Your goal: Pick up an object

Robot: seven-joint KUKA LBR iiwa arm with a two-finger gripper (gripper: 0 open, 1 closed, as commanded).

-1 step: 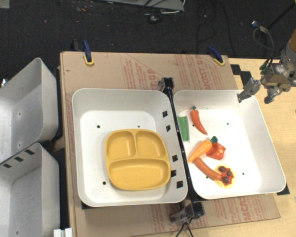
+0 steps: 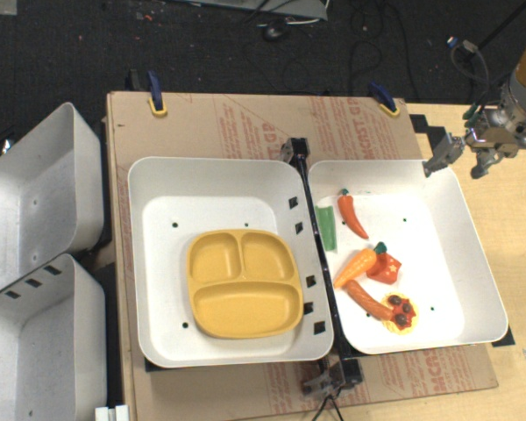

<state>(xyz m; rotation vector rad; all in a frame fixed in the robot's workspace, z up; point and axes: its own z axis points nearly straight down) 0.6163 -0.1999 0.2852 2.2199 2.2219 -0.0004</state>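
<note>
The right bin [image 2: 447, 235] holds toy food along its left side. A green bar [image 2: 326, 226] lies by the divider, with an orange-red chili pepper [image 2: 351, 214] next to it. Lower down are an orange carrot [image 2: 354, 267], a red pepper piece [image 2: 385, 267], a sausage [image 2: 368, 300] and a small pizza slice [image 2: 401, 314]. My gripper [image 2: 461, 159] hangs above the bin's far right corner, open, with nothing between its fingers. It is well away from the food.
The left bin [image 2: 158, 235] holds a yellow divided plate [image 2: 243, 283]. Two white tubs [image 2: 35, 235] stand off the bench at the left. Blue clamps [image 2: 156, 95] hold the cardboard base at the back. The right bin's right half is bare.
</note>
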